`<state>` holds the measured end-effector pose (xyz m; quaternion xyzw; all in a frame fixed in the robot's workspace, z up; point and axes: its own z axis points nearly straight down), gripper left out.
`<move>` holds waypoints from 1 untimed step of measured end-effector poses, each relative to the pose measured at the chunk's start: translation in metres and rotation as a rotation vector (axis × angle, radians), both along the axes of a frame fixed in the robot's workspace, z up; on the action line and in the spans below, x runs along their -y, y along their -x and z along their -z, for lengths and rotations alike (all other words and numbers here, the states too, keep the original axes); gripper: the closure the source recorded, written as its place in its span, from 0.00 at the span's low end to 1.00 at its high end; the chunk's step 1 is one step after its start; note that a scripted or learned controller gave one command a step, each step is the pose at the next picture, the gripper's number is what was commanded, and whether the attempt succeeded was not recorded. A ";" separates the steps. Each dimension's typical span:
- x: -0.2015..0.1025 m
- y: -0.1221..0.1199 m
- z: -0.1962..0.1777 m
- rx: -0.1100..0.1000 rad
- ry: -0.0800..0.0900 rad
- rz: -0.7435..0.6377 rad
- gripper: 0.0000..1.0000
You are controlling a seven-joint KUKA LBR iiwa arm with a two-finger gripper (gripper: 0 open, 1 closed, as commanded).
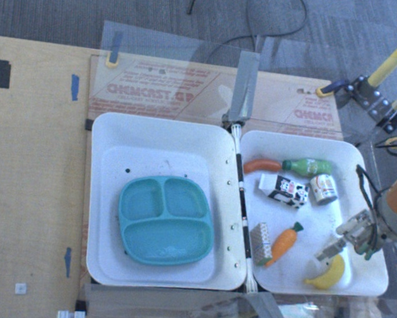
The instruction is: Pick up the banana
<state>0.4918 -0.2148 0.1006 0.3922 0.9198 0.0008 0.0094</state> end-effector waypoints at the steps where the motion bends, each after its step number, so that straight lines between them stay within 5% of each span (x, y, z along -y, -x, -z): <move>1: -0.019 0.004 0.011 -0.007 0.003 -0.243 0.00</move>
